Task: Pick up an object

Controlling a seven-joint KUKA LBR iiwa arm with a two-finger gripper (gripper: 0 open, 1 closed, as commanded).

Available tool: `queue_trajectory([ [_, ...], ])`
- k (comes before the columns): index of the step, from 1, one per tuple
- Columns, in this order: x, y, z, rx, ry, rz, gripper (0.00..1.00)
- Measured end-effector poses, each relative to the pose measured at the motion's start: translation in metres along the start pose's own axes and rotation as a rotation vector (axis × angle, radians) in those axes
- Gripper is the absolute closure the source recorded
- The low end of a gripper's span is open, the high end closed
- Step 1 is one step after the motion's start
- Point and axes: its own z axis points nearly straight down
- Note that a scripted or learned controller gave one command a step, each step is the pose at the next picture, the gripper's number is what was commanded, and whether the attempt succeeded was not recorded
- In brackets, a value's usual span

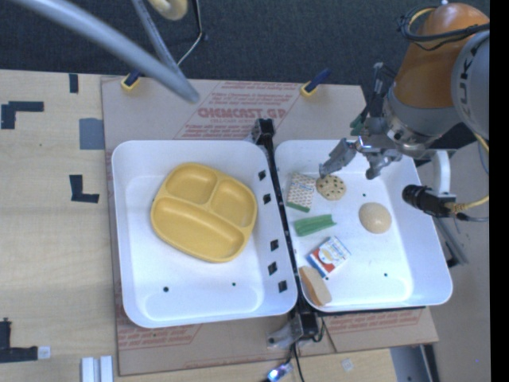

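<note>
The arm point(445, 62) is cut off at the right edge. A blurry grey pole point(95, 30) runs off the top left corner. The print on the small box point(328, 256) is too tiny to read.

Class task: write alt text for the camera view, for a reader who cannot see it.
A robot gripper hovers over the right bin, open, just above a cookie. A beige egg, green strip and small carton lie nearby; the left bin holds a yellow tray.

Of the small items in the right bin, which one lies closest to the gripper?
The round speckled cookie, just below the gripper. The beige egg-shaped piece, green strip and red-and-white packet lie farther down the bin.
</note>
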Motion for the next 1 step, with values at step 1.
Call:
queue_trajectory([
  [1, 0.0001, 0.0021, -0.0065, -0.012, -0.001, -0.003, 0.00],
])
